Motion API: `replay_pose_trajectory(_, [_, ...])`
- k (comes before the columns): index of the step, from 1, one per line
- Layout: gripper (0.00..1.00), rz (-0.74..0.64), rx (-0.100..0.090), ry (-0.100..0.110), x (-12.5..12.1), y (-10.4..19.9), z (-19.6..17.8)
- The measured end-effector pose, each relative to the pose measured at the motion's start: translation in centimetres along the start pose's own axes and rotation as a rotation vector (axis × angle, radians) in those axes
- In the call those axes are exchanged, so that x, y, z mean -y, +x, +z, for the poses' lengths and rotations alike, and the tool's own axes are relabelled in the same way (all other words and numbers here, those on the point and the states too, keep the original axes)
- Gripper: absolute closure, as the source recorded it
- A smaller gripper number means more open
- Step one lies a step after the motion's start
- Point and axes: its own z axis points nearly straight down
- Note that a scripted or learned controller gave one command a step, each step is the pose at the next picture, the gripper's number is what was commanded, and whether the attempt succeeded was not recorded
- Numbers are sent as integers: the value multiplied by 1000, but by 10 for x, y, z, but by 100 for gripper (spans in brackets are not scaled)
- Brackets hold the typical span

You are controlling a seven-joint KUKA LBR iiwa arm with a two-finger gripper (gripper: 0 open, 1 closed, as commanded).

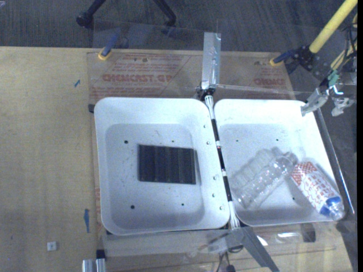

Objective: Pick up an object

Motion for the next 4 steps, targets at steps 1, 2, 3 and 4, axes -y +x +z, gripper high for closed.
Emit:
replay_pose_trajectory(1, [0, -162, -5, 1, 35, 5, 152])
replay_pose_trajectory(2, [0, -334, 1, -2, 58, 22, 147])
replay_pose_trajectory(3, [0, -362, -2, -11, 116, 4, 172])
replay_pose_trajectory(4, [0, -461, 2, -3, 67, 40, 88])
